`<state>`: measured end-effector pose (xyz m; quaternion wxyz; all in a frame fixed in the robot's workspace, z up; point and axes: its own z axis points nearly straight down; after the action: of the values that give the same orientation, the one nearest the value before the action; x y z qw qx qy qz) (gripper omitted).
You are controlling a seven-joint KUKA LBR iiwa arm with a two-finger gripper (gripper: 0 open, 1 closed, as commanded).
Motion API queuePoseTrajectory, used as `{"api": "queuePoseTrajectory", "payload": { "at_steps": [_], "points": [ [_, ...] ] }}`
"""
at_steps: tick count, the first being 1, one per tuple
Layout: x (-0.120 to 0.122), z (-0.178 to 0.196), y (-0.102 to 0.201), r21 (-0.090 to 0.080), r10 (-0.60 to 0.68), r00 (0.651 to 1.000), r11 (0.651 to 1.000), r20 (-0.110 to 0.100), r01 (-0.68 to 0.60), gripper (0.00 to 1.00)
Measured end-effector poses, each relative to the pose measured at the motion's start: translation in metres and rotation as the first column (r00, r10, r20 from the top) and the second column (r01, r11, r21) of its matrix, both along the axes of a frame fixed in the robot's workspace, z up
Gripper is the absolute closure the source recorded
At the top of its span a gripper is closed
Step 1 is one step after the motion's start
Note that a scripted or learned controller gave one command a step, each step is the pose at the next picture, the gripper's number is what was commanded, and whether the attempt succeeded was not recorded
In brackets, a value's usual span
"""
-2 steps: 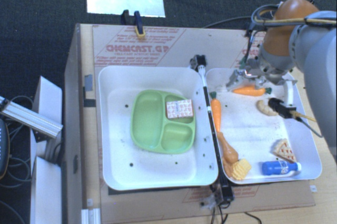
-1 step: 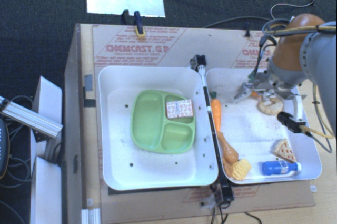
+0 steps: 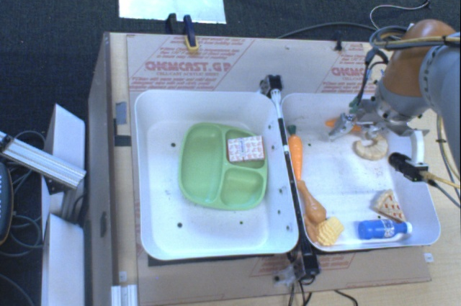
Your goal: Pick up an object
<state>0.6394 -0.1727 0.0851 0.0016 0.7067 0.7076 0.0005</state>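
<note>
gripper low over the right bin, nothing clearly held

the grey arm with its orange band (image 3: pixel 425 34) reaches into the right shallow white bin (image 3: pixel 432 222) from the right edge, and the two-finger gripper (image 3: pixel 344 126) sits low near the bin's back. a small orange piece (image 3: pixel 333 122) lies right at its tip, but i cannot tell whether the fingers are spread or closed, or whether they have hold of that piece.

the nearest likely target, by my judgement, is the pale tan ring-shaped toy pastry (image 3: pixel 370 148), lying flat just beside the gripper on the bin floor. it looks like light, stiff plastic, probably a little slippery; pinching across one side of the ring, one finger in the hole, would seem surest. the blue plastic bottle with a white cap (image 3: pixel 385 229) lies on its side near the front wall and may roll; grip it across the body. the orange toy carrot (image 3: pixel 295 153) lies tight along the divider, awkward to reach.

counts in the right bin: one pastry ring, one bottle, one carrot, one tan drumstick-like piece (image 3: pixel 312 204), one yellow ridged chip (image 3: pixel 330 230), one waffle-patterned wedge (image 3: pixel 390 206), one small orange piece. the left shallow white bin (image 3: pixel 162 225) holds one green compartment tray (image 3: pixel 209 171), with one patterned cracker square (image 3: pixel 245 148) in its upper right compartment.
</note>
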Motion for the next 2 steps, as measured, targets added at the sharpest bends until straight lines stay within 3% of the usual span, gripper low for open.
{"api": "queuePoseTrajectory", "payload": {
  "at_steps": [1, 2],
  "points": [
    [0.027, -0.002, -0.008, 0.006, 0.002, 1.0, 1.0, -0.017, -0.002, 0.0],
    [0.026, -0.004, -0.028, 0.01, 0.0, 1.0, 1.0, -0.021, 0.0, 0.0]
  ]
}}
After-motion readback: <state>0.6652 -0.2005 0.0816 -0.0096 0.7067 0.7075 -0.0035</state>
